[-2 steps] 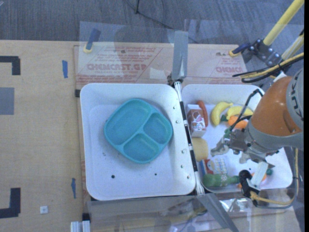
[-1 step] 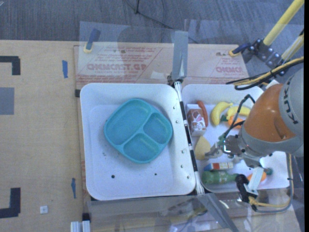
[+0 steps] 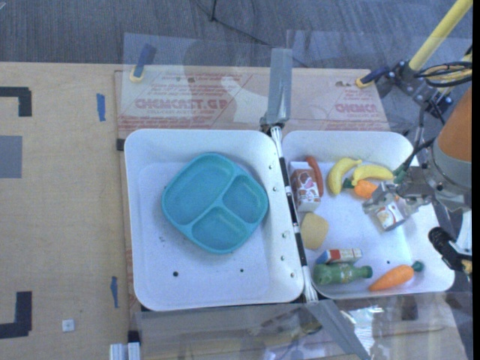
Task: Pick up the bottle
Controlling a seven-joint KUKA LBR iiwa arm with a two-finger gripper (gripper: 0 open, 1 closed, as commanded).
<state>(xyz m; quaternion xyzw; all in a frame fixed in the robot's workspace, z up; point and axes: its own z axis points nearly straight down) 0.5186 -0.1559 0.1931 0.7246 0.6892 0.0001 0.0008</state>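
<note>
A green bottle lies on its side along the front wall of the right bin, neck pointing right toward a carrot. Just behind it lies a smaller red-and-white container. My gripper hangs low over the right side of this bin, well behind and to the right of the bottle, right over a small white and orange packet. The gripper body hides part of that packet.
The right bin also holds a banana, an orange piece, a red sausage, a brown can and a pale yellow lump. A blue divided plate sits in the left bin.
</note>
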